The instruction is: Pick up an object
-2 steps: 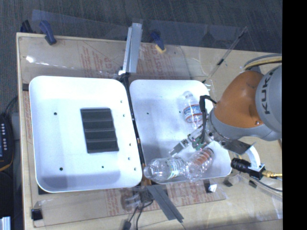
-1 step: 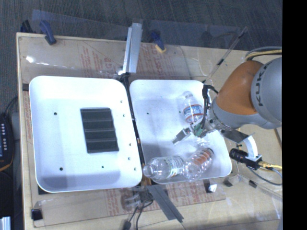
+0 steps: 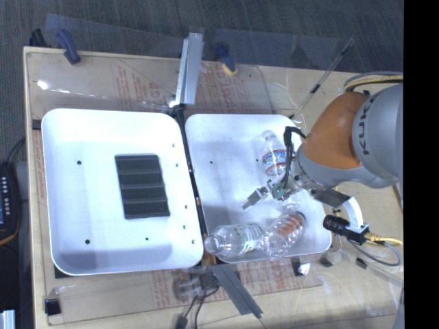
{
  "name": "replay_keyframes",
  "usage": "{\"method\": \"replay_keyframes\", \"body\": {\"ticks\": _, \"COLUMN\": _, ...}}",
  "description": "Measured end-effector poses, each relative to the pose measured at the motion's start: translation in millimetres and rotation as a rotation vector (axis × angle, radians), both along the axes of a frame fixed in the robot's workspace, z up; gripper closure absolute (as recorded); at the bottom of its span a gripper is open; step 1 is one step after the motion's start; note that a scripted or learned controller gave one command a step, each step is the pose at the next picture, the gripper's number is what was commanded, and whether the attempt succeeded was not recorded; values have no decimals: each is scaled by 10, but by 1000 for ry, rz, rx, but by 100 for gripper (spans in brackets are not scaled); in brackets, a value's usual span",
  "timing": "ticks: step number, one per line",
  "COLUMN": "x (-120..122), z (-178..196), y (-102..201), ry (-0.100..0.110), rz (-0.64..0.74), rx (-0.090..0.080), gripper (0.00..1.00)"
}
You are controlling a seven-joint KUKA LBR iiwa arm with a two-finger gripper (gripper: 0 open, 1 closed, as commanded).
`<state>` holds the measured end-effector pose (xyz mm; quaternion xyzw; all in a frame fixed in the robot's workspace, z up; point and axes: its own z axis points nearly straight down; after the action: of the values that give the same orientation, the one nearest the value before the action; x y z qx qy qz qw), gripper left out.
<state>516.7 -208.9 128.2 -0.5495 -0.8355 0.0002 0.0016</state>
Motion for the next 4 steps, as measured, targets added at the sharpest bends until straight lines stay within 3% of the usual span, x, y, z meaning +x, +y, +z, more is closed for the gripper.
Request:
{"method": "replay_keyframes", "body": {"ticks": 1, "x": 109, "z": 253, "y": -18, "ry": -2, "rz": 7, "rx": -1, "gripper": 0}}
{"method": "replay_keyframes", "body": {"ticks": 2, "x": -169, "z": 107, "y": -4, "ry": 0, "rz": 61, "rx": 0, "gripper": 0}}
{"method": "replay_keyframes", "body": {"ticks": 3, "x": 153, "z": -372, "y": 743, "ry": 0, "rz": 74, "rx": 0, "gripper": 0}}
{"method": "replay_keyframes", "body": {"ticks": 4, "x": -395, "z": -285, "y": 543, "ry": -2, "rz": 38, "rx": -1, "gripper": 0}}
